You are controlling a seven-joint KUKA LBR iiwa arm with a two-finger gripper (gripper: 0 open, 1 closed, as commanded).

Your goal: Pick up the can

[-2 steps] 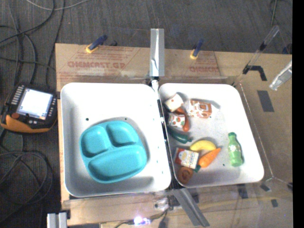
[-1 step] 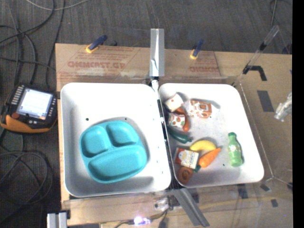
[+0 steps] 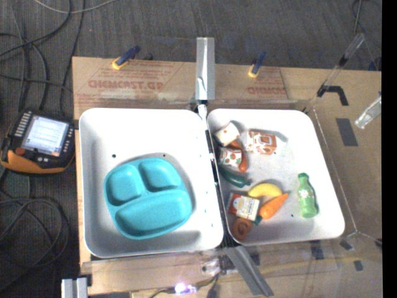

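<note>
Approach step, pick not yet begun. What I take for the can, red and white, lies on its side in the right bin, above-left of the banana. Gripper state: cannot tell. A dark green item touches the can; a carton crowds it. The next move needs a clean descent between them.

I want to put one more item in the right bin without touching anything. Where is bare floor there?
Bare floor in the shallow white right bin lies along its far right corner, above the green plastic bottle, and along the near edge right of the orange toy carrot. The left half is crowded, around the yellow toy banana.
</note>
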